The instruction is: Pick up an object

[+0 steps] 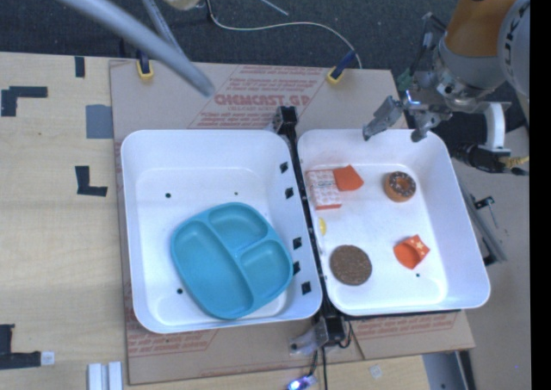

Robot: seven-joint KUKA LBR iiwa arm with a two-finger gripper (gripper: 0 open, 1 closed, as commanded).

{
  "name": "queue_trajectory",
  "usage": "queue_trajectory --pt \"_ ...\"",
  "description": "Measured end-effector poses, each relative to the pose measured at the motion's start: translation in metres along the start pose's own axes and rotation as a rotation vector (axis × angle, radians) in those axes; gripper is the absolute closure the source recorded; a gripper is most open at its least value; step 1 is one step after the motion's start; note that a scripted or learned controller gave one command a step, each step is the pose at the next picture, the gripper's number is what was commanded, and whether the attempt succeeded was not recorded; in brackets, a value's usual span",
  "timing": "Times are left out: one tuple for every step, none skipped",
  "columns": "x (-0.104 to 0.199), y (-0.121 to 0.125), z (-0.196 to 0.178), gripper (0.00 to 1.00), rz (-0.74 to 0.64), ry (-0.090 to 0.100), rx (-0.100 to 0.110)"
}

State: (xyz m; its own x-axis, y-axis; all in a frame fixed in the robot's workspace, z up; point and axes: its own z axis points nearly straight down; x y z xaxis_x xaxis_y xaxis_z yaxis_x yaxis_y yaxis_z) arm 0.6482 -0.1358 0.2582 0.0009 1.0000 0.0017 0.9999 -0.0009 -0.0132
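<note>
My gripper hangs over the far rim of the right bin, fingers apart, nothing between them. One fingertip points toward the bin's middle; the other is partly lost against the dark wrist hardware. My arm is cut off at the top right edge. Closest below my gripper: the chocolate donut, then the orange wedge touching a printed white packet, print too small to read. Further toward the near rim: an orange-red block, crumpled-looking and hard to identify, and a brown round cookie. A tiny yellow bit sits by the divider. Far off in the left bin: a blue divided plate.
</note>
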Motion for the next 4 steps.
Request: queue_trajectory --pt "0.0 0.002 -0.007 0.0 -0.003 -0.002 -0.012" --pt "-0.002 0.009 0.04 0.0 -0.002 -0.002 -0.007" --pt "-0.008 0.012 0.103 0.0 -0.002 -0.002 -0.007" --pt "-0.017 0.007 0.154 0.0 -0.001 -0.003 -0.007"
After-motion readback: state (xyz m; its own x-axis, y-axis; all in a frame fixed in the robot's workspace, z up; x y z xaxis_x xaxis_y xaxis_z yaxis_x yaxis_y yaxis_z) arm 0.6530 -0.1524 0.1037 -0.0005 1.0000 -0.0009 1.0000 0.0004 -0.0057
